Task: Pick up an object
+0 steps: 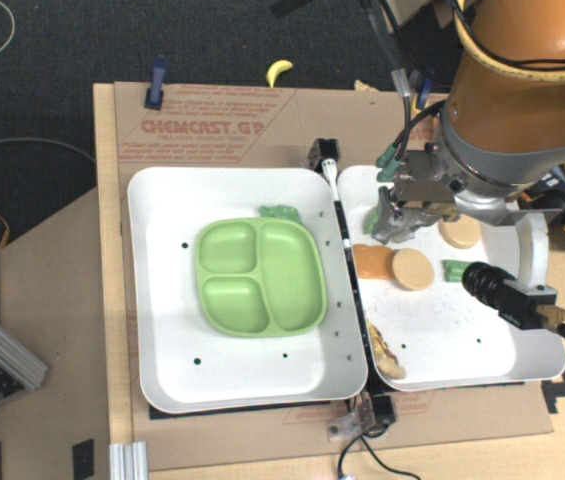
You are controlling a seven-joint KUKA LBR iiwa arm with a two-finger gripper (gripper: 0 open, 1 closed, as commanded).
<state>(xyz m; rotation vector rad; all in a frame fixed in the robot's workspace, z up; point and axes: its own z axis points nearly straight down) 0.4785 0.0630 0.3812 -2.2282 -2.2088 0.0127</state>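
Your grey claw [390, 228] hangs close by the flat orange slab [370, 260]; you cannot tell whether it's spread

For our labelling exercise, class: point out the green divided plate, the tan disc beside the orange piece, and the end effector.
green divided plate [260, 276], camera view, its middle.
tan disc [412, 269], camera view, top face centre.
end effector [392, 225], camera view, its lower tip.

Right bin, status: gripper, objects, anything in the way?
Gripper low in right bin, upper left; no grasp seen. Orange piece and tan disc side by side just below it. Second disc beside gripper; nothing blocking.
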